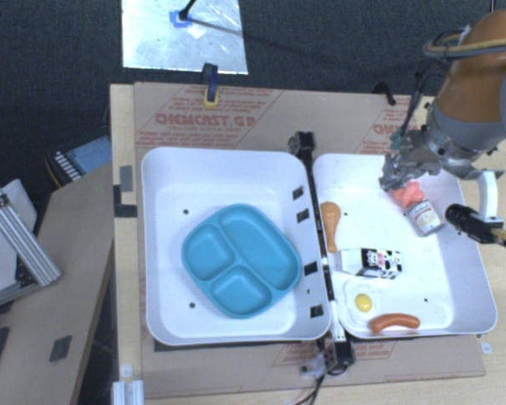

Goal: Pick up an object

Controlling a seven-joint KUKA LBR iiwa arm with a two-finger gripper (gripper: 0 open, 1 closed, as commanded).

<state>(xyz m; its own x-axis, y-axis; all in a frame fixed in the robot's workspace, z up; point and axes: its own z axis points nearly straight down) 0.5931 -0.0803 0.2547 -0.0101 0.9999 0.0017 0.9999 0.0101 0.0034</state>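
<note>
I see the gripper [394, 174] at the right bin's [472, 310] far edge, touching a pink object [410, 196] just nearside; grip state indiscernible.

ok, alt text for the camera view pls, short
The arm's gripper is low over the right bin, right next to a pink object and a small jar. That bin also holds a sausage, fried egg, wooden spoon and black-and-white carton; the left bin holds a blue tray.
</note>
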